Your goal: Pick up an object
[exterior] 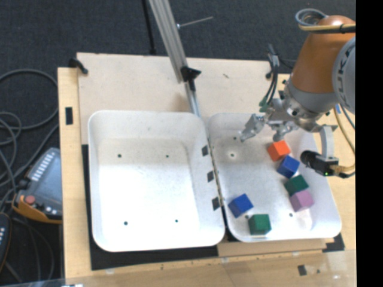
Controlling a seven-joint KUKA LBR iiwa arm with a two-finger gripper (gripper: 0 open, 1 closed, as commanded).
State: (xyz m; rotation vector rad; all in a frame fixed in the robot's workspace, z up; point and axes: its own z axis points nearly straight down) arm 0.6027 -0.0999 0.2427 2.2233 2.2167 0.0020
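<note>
Gripper over the right bin, nothing held

The gripper [258, 126] hangs with fingers spread wide above bare floor of the right bin [239, 160], well placed for a drop. The nearest target, the orange block [278, 150], sits beside it, roughly cubic, no real long axis, edges skewed to the bin walls.

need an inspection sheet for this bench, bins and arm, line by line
surface: tan bench bearing left bin and right bin.
job's things: in the right bin, orange block, blue block, dark green block, purple block, second blue block, green block.
clutter: nothing seen.
grippers: gripper above the right bin, nothing between its fingers.
cables: black cables on the floor at left.
surroundings: aluminium post, pendant.
</note>
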